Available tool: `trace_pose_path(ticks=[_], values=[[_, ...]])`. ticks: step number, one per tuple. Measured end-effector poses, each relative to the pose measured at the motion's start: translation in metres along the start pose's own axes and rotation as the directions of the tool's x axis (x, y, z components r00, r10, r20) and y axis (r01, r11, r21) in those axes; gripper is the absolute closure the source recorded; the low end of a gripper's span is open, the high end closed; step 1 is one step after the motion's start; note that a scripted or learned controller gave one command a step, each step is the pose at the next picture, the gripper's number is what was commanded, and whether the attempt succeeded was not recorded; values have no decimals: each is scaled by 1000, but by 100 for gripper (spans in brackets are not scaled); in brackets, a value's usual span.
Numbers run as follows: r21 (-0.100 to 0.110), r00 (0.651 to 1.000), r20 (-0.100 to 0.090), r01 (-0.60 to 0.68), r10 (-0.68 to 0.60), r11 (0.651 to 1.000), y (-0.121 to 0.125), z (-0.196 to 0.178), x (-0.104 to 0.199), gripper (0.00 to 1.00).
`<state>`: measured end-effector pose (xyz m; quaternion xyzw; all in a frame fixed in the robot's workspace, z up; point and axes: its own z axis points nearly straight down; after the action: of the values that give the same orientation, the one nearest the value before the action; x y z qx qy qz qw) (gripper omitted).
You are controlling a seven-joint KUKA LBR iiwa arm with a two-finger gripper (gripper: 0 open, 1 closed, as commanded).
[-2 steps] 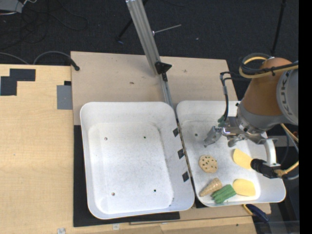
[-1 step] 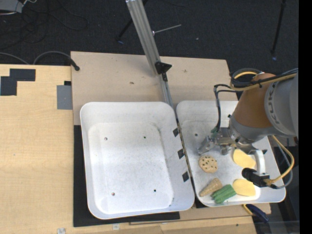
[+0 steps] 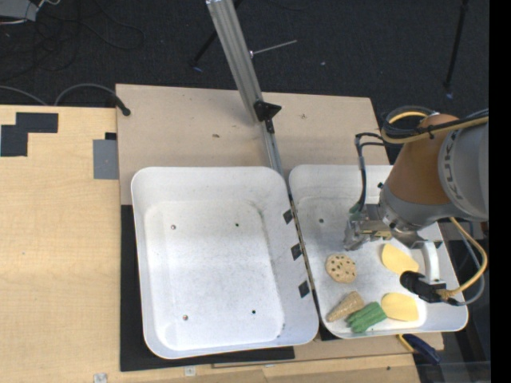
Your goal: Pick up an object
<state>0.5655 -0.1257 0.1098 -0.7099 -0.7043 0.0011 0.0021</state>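
Note:
The right bin (image 3: 319, 194) holds a round chocolate-chip cookie (image 3: 342, 268), a tan cone-shaped piece (image 3: 346, 306), a green ridged item (image 3: 366, 317) and two yellow pieces, one (image 3: 398, 258) by the arm and one (image 3: 400, 307) near the front edge. My gripper (image 3: 356, 236) hangs low over this bin, just above and right of the cookie and left of the upper yellow piece. I see nothing between its fingers.
The left bin (image 3: 160, 190) lies beside the right one, with black clips (image 3: 296, 250) along the shared edge. A slanted aluminium rail (image 3: 239, 62) rises behind the bins. The arm's orange band (image 3: 415, 170) and cables (image 3: 471, 274) crowd the right bin's right side.

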Motion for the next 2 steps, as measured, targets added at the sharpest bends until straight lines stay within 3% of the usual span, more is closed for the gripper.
trace_pose_path(ticks=[2], values=[[-7,1000,2,8,-8,1000,9,-88,3,100]])
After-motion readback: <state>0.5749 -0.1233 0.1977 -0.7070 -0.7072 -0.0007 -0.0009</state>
